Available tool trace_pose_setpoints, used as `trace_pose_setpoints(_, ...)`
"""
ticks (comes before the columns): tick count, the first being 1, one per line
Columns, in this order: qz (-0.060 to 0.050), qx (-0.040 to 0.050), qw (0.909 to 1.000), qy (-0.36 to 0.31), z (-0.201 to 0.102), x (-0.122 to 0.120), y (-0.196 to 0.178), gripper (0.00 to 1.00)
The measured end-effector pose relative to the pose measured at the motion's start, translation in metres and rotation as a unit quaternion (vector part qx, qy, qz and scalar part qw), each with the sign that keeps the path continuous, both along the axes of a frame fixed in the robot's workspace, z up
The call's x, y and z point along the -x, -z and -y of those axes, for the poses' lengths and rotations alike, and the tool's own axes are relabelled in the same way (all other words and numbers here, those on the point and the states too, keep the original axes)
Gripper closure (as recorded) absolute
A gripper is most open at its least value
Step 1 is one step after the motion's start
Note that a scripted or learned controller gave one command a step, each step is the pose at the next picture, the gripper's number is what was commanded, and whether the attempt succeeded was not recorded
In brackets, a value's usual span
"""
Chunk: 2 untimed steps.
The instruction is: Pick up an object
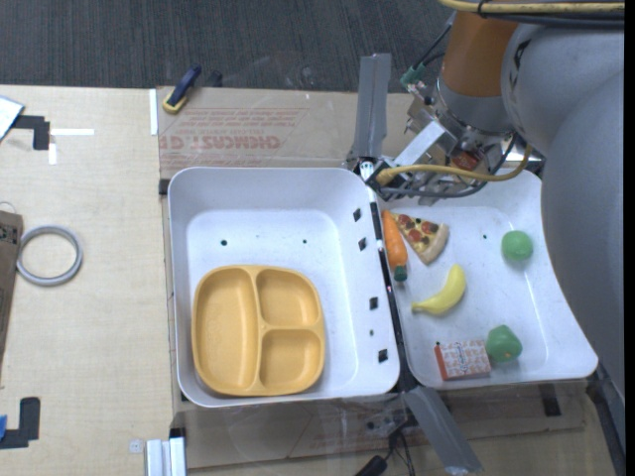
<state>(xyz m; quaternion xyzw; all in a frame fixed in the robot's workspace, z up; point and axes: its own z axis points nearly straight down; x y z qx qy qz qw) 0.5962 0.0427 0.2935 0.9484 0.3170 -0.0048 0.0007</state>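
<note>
The right bin [556, 296] holds an orange carrot [395, 244], a pizza slice [423, 236], a yellow banana [444, 294], a green ball [517, 247], a second green item [503, 343] and a small red and white box [461, 360]. My gripper [464, 157] hangs over the bin's far edge, above and behind the pizza slice, under the orange wrist band. Cables and the wrist cover it. I see nothing held in it.
In the left bin [198, 216], a yellow divided plate [260, 327] lies at the front. A roll of tape [47, 255] rests on the bench at the left. A blue and yellow tool [183, 87] lies behind the bins. The grey arm overhangs the right bin's right side.
</note>
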Motion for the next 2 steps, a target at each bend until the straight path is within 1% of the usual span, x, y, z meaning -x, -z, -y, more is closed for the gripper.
trace_pose_setpoints(1,-0.002,-0.0004,0.9992,-0.041,-0.054,0.023,0.072,1.00)
trace_pose_setpoints(2,0.000,0.0000,0.9999,0.015,-0.002,-0.030,0.002,1.00)
